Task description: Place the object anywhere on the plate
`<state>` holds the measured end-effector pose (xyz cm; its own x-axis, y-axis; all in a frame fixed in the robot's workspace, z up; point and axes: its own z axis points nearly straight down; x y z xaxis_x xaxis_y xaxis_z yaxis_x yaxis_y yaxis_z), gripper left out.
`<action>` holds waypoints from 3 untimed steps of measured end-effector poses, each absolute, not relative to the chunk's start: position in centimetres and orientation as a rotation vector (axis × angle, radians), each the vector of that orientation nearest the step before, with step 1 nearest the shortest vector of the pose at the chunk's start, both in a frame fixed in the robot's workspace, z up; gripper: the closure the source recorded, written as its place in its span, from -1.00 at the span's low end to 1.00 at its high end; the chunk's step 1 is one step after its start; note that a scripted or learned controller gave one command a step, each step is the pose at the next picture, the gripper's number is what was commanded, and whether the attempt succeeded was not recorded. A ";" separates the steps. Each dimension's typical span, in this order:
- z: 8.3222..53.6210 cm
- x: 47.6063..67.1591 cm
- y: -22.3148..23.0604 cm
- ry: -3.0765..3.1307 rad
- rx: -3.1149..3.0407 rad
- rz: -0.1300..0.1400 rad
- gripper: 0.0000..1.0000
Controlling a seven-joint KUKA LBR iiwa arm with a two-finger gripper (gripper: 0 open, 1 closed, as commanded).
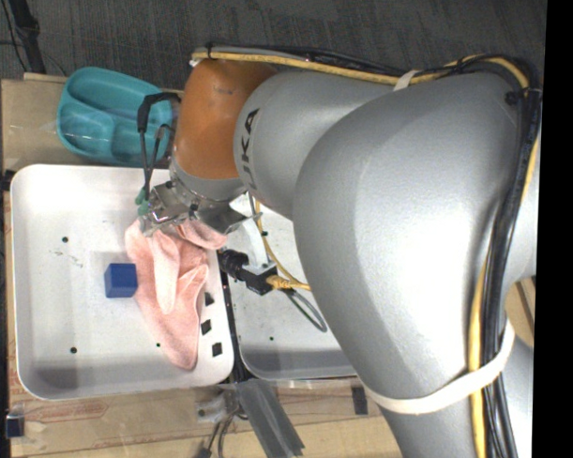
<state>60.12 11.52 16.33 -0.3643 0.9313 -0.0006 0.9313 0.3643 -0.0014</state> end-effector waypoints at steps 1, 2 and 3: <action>18.1 56.2 18.2 -2.508 -1.885 0.006 1.00; 17.2 48.4 14.1 -2.492 -1.909 0.005 1.00; 17.1 54.3 18.5 -2.469 -1.939 0.005 1.00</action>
